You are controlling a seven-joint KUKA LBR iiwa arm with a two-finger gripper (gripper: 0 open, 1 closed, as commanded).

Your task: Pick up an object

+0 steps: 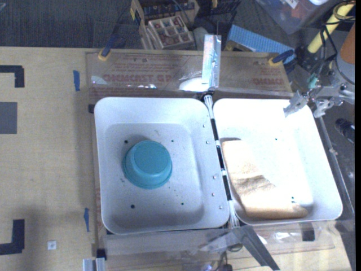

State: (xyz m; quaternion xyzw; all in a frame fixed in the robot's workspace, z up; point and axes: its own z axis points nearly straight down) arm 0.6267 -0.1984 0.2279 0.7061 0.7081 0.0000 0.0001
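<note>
A teal bowl (148, 163) lies upside down in the middle of the left bin (107, 123). A flat tan sponge-like slab (258, 182) lies along the left and front side of the right bin (321, 168). My gripper (306, 107) hangs over the far right corner of the right bin, well away from the slab. Its two fingers stand apart, open, with nothing between them.
A clear plastic sheet and a narrow upright strip (211, 61) stand behind the bins. Beyond the bench are crates and cables (166, 16). The arm's wrist (344, 83) comes in from the right edge.
</note>
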